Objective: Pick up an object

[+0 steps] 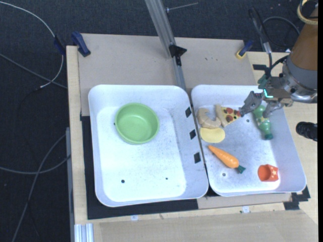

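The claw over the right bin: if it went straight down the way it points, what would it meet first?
Most likely the green bottle, which lies right under the claw in the right bin. Depth is unclear from this slanted view, so it may land just beside it.

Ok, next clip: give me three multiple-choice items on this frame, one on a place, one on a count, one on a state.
1. Where is the green bowl?
A. left bin
B. right bin
C. on the bench

2. How many carrots lie in the right bin?
A. none
B. one
C. three

3. How does the green bottle lie?
A. standing upright
B. on its side
C. inside the bowl

Answers: 1 A, it sits in the left bin. 2 B, a single carrot lies there. 3 B, it lies flat on the bin floor by the gripper.
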You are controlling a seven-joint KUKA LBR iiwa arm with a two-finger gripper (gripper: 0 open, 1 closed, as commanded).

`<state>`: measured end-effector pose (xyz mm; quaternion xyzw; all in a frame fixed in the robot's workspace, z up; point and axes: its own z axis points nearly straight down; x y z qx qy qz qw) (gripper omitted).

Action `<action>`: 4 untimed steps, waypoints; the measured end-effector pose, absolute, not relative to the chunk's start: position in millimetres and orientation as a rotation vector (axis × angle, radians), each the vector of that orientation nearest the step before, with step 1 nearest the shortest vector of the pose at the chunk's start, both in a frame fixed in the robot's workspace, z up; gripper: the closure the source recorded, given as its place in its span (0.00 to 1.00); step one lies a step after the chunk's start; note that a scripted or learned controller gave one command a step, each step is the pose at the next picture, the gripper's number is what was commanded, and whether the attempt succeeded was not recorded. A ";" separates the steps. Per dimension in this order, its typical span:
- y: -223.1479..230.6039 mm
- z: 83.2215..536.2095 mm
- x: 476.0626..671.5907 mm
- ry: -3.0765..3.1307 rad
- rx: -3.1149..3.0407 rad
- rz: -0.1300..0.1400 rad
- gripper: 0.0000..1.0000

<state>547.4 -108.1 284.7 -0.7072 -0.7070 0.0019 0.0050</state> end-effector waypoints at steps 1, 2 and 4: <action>-108.1 286.4 547.9 -2.216 -2.216 0.002 0.00; -102.0 236.5 555.2 -2.211 -2.212 0.011 0.00; -101.2 124.4 546.3 -2.207 -2.212 0.014 0.00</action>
